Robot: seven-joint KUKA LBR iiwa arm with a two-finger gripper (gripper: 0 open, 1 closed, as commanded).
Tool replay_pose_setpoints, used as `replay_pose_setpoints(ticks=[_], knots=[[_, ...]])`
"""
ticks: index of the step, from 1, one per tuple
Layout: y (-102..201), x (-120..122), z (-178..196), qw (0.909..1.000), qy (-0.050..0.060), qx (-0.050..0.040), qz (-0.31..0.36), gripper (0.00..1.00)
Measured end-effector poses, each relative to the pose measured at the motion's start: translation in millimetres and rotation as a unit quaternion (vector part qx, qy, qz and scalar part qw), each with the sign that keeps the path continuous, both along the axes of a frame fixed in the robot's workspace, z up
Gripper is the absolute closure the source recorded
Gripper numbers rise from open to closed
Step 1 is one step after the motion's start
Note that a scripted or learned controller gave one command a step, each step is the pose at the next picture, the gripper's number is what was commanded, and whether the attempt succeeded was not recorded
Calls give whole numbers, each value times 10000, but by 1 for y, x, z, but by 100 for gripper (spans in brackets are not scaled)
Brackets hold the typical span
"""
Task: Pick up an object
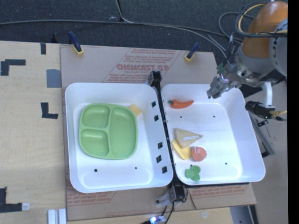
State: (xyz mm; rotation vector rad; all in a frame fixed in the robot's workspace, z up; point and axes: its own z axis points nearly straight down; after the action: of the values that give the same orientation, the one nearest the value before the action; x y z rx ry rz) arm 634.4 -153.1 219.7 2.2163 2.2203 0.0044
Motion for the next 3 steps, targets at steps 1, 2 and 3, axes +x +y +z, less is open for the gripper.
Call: replay_pose_setpoints(ticks=[1,2,3], knots=[[1,1,27,10000,12,3,0,100],[53,-6,14,10000,36,9,17,100],[108,5,13,10000,30,10,23,100]])
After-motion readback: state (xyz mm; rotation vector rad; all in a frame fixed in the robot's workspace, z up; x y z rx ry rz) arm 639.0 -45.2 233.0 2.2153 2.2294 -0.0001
